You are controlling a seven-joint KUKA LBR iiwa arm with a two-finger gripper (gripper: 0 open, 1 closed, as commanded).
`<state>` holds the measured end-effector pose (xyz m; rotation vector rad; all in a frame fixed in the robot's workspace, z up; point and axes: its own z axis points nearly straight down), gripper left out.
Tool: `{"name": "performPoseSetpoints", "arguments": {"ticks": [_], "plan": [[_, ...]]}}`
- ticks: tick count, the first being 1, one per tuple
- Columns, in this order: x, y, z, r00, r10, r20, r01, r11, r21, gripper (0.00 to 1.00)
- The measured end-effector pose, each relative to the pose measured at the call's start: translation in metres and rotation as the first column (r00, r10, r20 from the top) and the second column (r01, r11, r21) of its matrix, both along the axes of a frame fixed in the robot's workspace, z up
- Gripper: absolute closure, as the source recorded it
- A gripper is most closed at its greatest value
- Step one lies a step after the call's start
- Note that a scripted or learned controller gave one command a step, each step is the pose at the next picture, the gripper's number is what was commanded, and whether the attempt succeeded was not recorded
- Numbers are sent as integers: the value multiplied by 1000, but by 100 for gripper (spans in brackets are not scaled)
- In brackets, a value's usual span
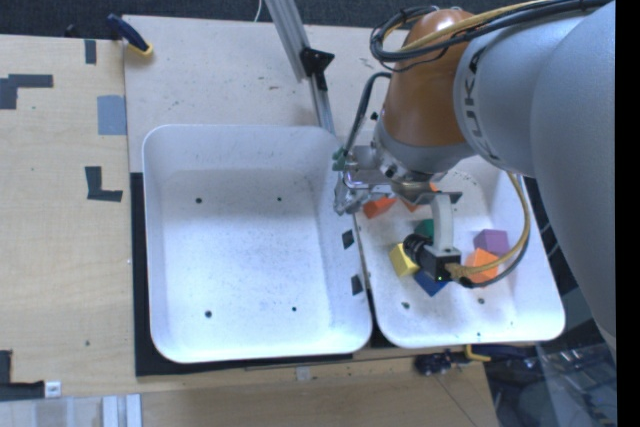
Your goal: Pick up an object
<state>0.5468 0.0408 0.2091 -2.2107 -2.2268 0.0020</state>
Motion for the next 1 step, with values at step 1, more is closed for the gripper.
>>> {"name": "performPoseSetpoints", "arguments": {"ticks": [1], "plan": [[-11, 45, 23, 1000, 0, 4, 0, 1000, 0, 100]]}}
